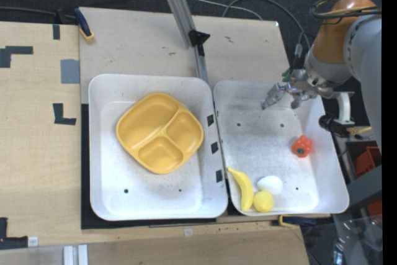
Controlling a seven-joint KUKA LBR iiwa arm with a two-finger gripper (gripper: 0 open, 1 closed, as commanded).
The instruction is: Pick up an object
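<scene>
My gripper (pixel 282 102) hangs over the upper part of the right bin (pixel 248 133), its two fingers spread open and pointing down with nothing between them. An orange-red pepper-like toy (pixel 302 146) lies in the right bin, below and slightly right of the gripper. Near the bin's front edge lie a yellow banana (pixel 242 187), a white egg-shaped object (pixel 269 184) and a yellow lemon-like ball (pixel 263 201), close together.
The left bin (pixel 102 195) holds a yellow divided plate (pixel 160 132). A slanted metal pole (pixel 180 6) rises at the back between the bins. The grey arm with its orange band (pixel 341 15) comes in from the upper right.
</scene>
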